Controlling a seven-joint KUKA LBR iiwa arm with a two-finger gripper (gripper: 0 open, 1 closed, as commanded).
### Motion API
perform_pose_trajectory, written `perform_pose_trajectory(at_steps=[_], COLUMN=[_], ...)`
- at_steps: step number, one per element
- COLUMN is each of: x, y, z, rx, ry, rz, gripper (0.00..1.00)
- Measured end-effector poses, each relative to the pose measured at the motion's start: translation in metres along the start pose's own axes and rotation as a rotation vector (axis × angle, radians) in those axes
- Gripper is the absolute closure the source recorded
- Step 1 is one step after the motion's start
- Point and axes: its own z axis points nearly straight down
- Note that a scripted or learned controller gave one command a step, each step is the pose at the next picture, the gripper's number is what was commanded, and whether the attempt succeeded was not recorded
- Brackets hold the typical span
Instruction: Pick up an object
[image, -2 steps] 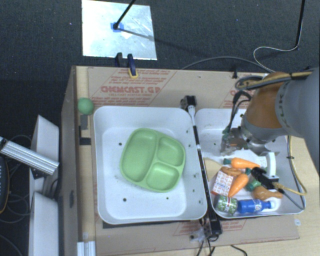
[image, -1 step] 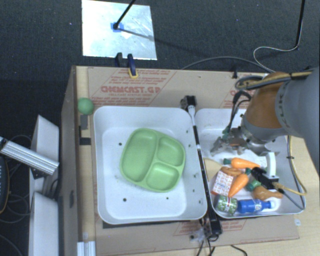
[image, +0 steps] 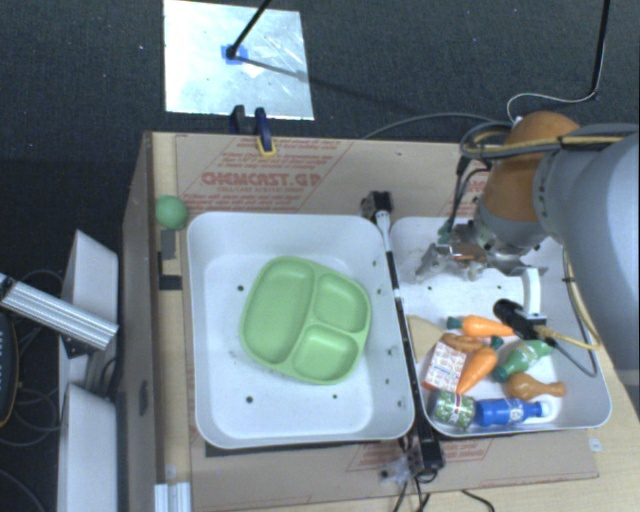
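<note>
Objects for picking: you have a heap of toy food in the right bin (image: 598, 400), gathered toward its near edge and near right corner.

- Carrot (image: 483, 325), orange, lying at the far side of the heap, just beside a black part of the arm's tooling.
- Second carrot (image: 476, 368), orange, lying slantwise in the middle of the heap.
- Snack packet (image: 443, 366), red and white, at the heap's left side, touching the second carrot.
- Green bottle (image: 524, 354), right of the second carrot.
- Drumstick (image: 532, 385), brown, near the bin's right wall.
- Blue bottle (image: 507, 411), lying flat along the near edge.
- Small can (image: 452, 409), green and white, at the near left corner, just beside the blue bottle.

Left bin (image: 220, 400): holds one green divided plate (image: 305, 318), three compartments, lying roughly mid-bin.

Arm (image: 560, 190): reaches over the far right part of the right bin. Its pincer (image: 455, 258) sits low over the far left part of that bin, well apart from the heap. You cannot tell whether the pincer's tips stand apart or together; nothing shows between them.

Worktop (image: 290, 170): a green ball (image: 171, 211) rests beside the far left corner of the left bin.
</note>
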Motion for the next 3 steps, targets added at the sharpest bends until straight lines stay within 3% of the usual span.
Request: perform_pose_trajectory(at_steps=[1, 2, 3], x=[-0.084, -0.04, -0.109], y=[0.029, 0.019, 0.027], z=[-0.074, 0.001, -0.087], rx=[-0.004, 0.004, -0.005], ry=[-0.003, 0.002, -0.004], rz=[0.002, -0.001, 0.002], gripper=[0.0, 0.0, 0.0])
